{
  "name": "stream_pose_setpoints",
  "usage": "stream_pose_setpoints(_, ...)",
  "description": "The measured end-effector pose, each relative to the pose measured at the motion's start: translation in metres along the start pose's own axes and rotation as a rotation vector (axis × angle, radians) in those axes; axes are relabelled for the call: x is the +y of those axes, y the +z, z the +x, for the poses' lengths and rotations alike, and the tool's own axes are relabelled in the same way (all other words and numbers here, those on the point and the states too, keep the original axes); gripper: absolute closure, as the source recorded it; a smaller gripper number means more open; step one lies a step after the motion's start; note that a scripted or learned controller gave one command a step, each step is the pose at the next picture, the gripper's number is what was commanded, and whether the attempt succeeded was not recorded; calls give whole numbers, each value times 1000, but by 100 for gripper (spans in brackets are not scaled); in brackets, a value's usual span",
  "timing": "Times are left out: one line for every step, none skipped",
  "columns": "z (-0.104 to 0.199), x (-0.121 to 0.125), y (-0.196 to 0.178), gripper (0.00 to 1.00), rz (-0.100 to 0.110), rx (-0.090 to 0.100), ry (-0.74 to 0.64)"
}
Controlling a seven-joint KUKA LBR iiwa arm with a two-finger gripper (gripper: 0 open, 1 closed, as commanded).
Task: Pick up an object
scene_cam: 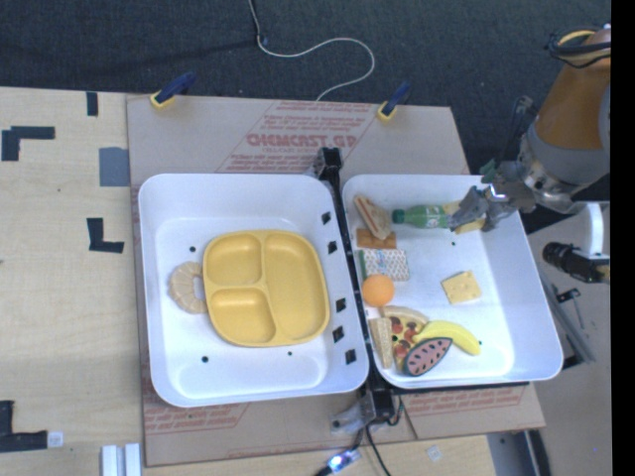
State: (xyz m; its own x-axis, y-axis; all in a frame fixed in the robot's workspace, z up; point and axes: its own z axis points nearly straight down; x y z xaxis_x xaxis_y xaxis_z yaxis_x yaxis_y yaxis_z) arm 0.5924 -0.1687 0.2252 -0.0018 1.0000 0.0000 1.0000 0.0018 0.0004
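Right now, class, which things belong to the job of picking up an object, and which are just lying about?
Job in hand:
gripper
green bottle
cheese
orange
banana
watermelon slice
right bin

Lying about:
yellow tray
cookie
left bin
clamps
cable

Plastic bins and toy food on cardboard, wood-look bench.

Both white bins (164, 266) smooth, slightly glossy plastic; yellow divided tray (266, 288) smooth matt plastic. Banana (448, 333), orange ball (377, 291), green bottle (425, 216) look like smooth plastic, bottle shiny. Round cracker (185, 288) at left bin's left edge rough, grainy. Cardboard sheet (298, 142) under bins matt brown, printed. Bench top (60, 296) pale wood-grain, matt. Arm (575, 107) glossy orange and grey casing.
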Motion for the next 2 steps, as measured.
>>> stream_pose_setpoints(51, 0, -5, 100, 2, 2, -4)
stream_pose_setpoints(107, 8, 9, 100, 3, 1, -5)
